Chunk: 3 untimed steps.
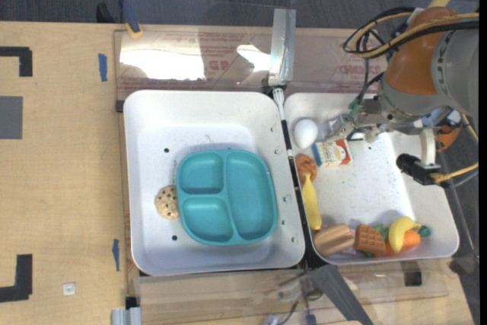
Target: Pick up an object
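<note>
Wooden desk (pixel 53 186) fills my screen, with two white bins side by side on it. From my seat, the left bin (pixel 144 125) carries a teal divided plate (pixel 226 196) at its centre and a cookie (pixel 167 202) touching the plate at nine o'clock. The right bin (pixel 373 186) has the candidates: a yellow banana (pixel 310 203) along its nine o'clock wall, a small carton (pixel 332 153) near eleven o'clock, a white egg (pixel 305 132) just beside it, and a cluster of toy food (pixel 377 237) along the six o'clock rim. The arm (pixel 430 68) reaches in from three o'clock, and the hand (pixel 351 127) hangs low at the carton's upper edge. I cannot tell whether it is wide or narrow. Nothing looks lifted; I judge the approach is made, while the grasp and the raise are left to do.
</note>
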{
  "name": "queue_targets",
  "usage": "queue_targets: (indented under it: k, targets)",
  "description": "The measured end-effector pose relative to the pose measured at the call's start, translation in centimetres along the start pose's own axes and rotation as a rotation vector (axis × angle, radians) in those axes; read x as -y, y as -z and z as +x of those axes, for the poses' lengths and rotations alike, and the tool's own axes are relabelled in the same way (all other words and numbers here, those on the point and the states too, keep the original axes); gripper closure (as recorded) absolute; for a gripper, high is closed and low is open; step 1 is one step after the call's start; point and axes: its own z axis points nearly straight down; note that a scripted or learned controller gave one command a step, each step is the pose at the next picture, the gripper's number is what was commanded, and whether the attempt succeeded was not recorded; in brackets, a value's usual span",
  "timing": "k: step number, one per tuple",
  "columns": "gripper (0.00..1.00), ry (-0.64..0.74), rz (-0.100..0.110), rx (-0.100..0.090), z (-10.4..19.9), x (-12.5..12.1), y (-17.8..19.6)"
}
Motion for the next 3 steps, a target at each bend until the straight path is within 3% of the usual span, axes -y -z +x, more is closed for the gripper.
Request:
queue_targets:
  k: [1,2,3]
  targets:
    - [0.00,0.096,-0.004,0.007,0.55,0.65,-0.96]
    - [0.00,0.060,-0.003,0.007,0.99,1.54,-0.97]
    - [0.00,-0.011,0.007,0.003,0.97,0.72,-1.27]
